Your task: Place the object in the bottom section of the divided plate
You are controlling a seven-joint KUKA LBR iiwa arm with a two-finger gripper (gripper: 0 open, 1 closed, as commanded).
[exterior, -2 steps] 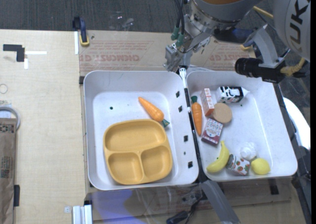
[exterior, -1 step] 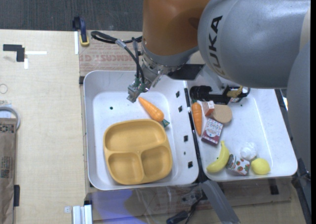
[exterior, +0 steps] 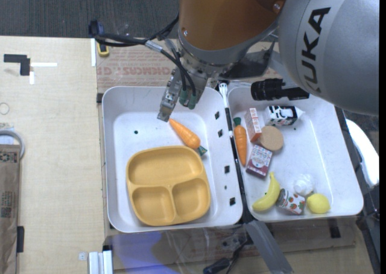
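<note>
Orange carrot touching divided plate's top edge.

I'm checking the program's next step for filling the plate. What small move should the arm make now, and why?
Probably lower the end effector a little toward the carrot and centre over it. The carrot lies loose on the left bin floor just above the yellow divided plate, not between the fingers, and the end effector hangs just above its upper end.
</note>
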